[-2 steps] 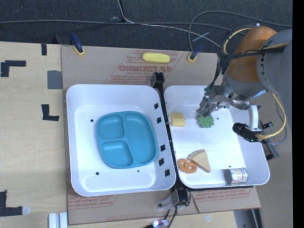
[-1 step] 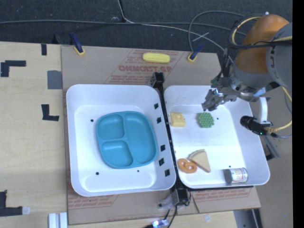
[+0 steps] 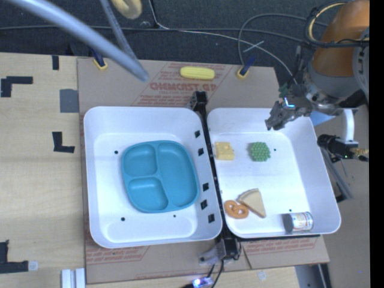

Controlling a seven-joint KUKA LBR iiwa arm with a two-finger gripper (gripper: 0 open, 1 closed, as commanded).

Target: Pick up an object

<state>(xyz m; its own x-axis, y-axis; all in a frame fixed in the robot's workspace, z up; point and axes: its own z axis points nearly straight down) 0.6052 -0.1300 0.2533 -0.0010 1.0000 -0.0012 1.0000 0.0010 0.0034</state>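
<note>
Objects for picking all lie in the right bin [image 3: 324, 179]: a yellow block [image 3: 224, 151] near its left wall, a green ball [image 3: 259, 151] just right of that, a tan wedge [image 3: 253, 202] touching an orange ring [image 3: 236, 210] toward the front, and a small can [image 3: 298, 221] on its side in the front right corner. I note the left bin [image 3: 99, 137] holds a blue tray [image 3: 160, 176] with divided compartments. A yellow piece [image 3: 197, 73] sits on the cardboard behind both bins.

I find the gripper [image 3: 279, 119] over the rear right of the right bin, above the floor, with nothing visible between its fingers. From this angle the dark fingertips blur together, and I cannot tell how far apart they stand.

My assessment: the pick is not yet made. No object is lifted; every one rests on the bin floor. The ball is the nearest candidate, lying in front and slightly left of the gripper, apart from its neighbours. Remaining work, as I judge it: position over an object, descend, close, and raise it clear.
</note>
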